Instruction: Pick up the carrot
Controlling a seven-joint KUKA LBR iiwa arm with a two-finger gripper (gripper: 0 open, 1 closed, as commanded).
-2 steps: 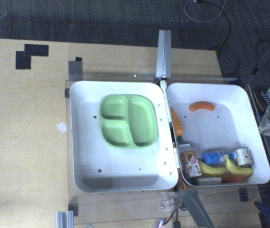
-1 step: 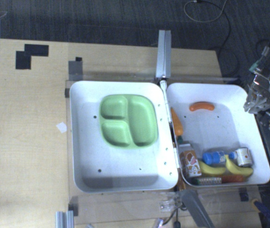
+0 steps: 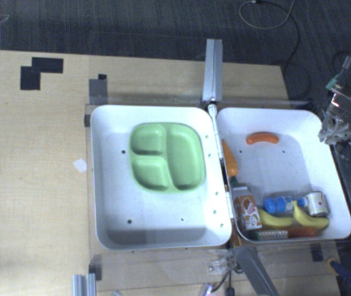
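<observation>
Your carrot (image 3: pixel 229 159) lies lengthwise along the left wall of the right bin (image 3: pixel 298 117), pressed into the corner against the divider, which I judge leaves little room for a finger on that side. The hand (image 3: pixel 337 119) hangs just outside the bin's right rim, well apart from it; you cannot tell its opening.

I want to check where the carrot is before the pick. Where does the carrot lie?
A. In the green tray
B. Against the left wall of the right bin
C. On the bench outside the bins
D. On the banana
B: the carrot lies lengthwise along the left wall of the right bin, beside the divider, apart from the green tray in the left bin and from the banana.
</observation>
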